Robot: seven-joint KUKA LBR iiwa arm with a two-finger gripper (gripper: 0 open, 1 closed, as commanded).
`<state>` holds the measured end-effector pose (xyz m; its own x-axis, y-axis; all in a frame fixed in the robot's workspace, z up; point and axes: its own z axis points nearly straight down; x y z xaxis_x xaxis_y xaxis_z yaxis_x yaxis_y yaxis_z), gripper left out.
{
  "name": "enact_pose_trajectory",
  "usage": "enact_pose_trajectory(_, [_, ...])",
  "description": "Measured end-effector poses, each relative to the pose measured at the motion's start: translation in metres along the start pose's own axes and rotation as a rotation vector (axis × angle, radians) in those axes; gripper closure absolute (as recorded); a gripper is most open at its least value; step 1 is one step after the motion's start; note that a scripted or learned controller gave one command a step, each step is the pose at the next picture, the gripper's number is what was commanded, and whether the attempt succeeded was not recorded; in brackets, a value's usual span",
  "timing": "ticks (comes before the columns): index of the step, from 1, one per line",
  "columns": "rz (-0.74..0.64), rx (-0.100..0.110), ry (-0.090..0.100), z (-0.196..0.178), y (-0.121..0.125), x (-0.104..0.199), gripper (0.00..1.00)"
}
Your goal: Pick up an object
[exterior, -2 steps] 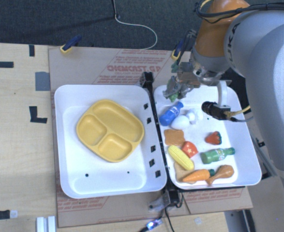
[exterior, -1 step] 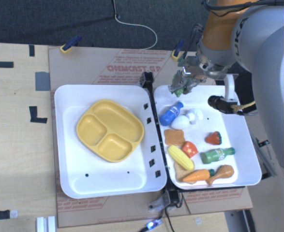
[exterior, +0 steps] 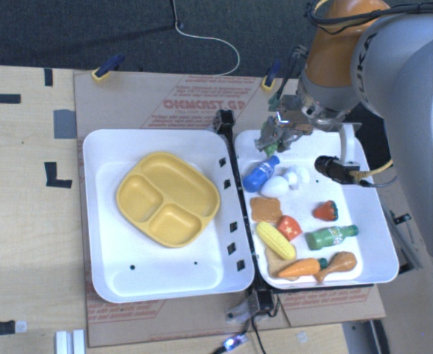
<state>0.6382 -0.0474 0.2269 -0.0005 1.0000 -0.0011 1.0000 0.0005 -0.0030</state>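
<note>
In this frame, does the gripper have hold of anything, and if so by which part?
Nothing shows held. The gripper hangs just above the blue bottle at the far end of the right bin; the bottle lies on the bin floor.

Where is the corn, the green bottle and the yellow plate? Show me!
corn (exterior: 275, 240), camera view, on the middle of the yellow cob
green bottle (exterior: 332, 235), camera view, on the bottle's body
yellow plate (exterior: 167, 198), camera view, on the ridge between its compartments
</note>
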Motion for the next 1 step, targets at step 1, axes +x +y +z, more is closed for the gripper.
enact_pose_trajectory(1, [-0.001,-0.002,0.001,-0.0073,0.0089,-0.0018,1.0])
